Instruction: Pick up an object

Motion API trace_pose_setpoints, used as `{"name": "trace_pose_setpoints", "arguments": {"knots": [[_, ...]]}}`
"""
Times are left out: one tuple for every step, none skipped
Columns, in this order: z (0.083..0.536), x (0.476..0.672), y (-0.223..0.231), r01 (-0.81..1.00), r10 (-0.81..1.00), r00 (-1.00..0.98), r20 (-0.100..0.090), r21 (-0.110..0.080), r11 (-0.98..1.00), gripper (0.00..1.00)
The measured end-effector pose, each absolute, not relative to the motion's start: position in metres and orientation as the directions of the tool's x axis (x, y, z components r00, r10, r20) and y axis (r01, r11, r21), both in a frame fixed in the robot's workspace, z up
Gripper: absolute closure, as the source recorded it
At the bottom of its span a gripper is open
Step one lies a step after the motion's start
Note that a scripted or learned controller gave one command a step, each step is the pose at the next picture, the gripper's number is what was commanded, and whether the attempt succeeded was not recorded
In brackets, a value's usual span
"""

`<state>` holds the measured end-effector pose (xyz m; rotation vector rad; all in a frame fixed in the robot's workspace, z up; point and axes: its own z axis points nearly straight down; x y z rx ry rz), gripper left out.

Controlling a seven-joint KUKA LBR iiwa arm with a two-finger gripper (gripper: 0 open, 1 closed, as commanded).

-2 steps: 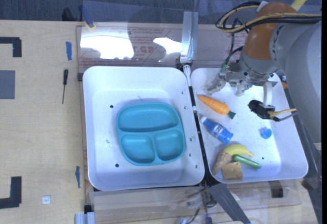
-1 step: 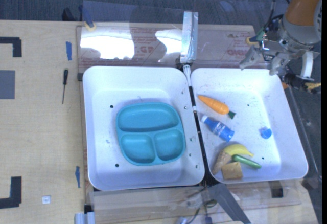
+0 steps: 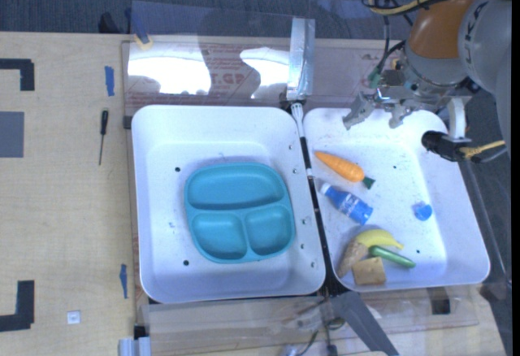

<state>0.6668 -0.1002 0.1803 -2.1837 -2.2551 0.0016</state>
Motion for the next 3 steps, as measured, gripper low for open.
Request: {"name": "trace_pose_setpoints", "arguments": {"knots": [[0.092,0.667,-0.099,0.964,0.964,-0.266,0.000,0.000,0.266,0.00],[0.092,0.662,-0.100,0.941,0.941,-0.339,0.000,0.000,0.339,0.00],[0.086,0.645,-0.101,0.998,0.998,0.068,0.001,0.001,-0.068,0.00]]}}
